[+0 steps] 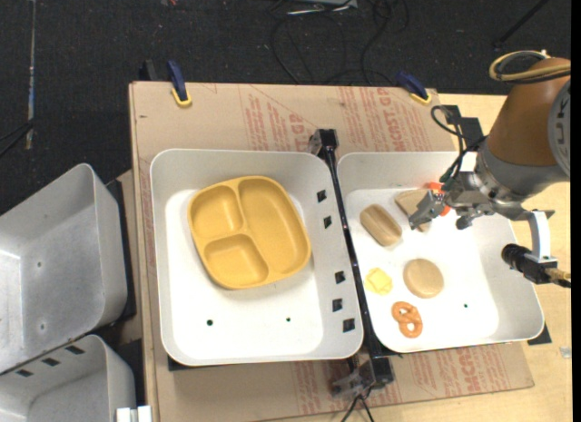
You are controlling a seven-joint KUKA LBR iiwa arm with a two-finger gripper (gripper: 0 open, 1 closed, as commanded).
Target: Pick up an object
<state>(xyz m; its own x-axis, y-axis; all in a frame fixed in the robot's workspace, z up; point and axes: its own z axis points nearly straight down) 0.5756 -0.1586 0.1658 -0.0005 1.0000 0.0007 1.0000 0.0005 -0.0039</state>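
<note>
In the right bin [472,311] lie several small food-like items. A tan bread roll [381,226] lies at the upper left, with a tan wedge [410,201] just behind it. A round beige cookie [423,277] sits mid-bin, a small yellow piece [379,280] to its left and an orange pretzel [408,318] below. My gripper [443,219] hangs over the bin's upper middle, just right of the wedge and the roll. Its two dark fingers [421,218] stand apart, open, with nothing between them.
The left bin [182,320] holds a yellow divided plate [247,230]. A black divider [340,248] runs between the bins. The grey arm with its orange band [531,116] comes in from the upper right. Grey bins [54,257] stand off the bench at the left.
</note>
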